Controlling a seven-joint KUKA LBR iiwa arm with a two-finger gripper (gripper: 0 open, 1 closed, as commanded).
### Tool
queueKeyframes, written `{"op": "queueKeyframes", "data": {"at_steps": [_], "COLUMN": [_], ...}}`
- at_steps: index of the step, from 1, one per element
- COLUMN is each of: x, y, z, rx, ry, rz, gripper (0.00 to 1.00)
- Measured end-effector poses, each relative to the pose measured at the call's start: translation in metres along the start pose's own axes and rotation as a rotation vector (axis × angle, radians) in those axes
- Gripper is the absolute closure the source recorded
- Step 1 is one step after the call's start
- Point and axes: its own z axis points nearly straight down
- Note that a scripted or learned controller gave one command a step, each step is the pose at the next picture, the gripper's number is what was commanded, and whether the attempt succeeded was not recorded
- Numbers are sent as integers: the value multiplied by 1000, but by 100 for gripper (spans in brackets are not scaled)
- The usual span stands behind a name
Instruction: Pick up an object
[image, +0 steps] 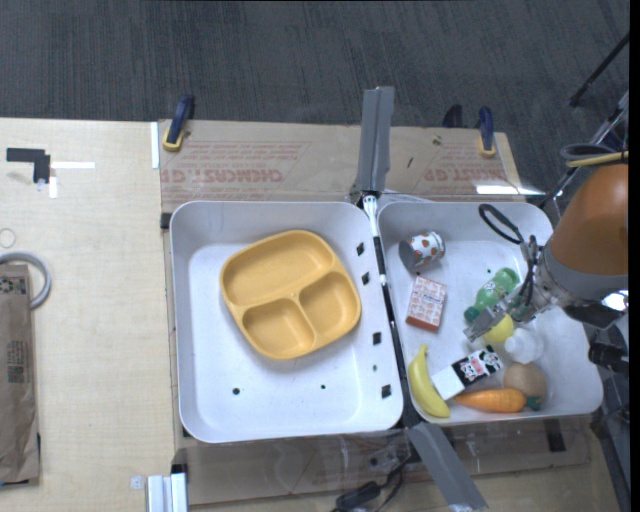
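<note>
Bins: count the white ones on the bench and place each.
2. The left bin holds a yellow divided plate; the right bin holds the small objects.

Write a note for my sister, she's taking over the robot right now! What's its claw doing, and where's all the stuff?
Gripper: low in the right bin, among the clutter; whether it grips anything cannot be told.
Right bin things: banana and carrot along the near edge, red box in the middle, small cup toward the far side, green bottle next to the gripper.
Left bin: yellow divided plate.
Done: arm has reached the pile.
Left: get one object clearly between the fingers and lift it.
</note>
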Motion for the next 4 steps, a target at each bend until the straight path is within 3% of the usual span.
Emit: {"op": "queueKeyframes", "data": {"at_steps": [1, 2, 3, 4], "x": [-1, -40, 30, 17], "y": [0, 29, 37, 17], "z": [-7, 2, -110, -172], "rx": [2, -4, 2, 1], "ry": [2, -4, 0, -2], "rz": [4, -38, 41, 182], "gripper": [100, 100, 100, 100]}}
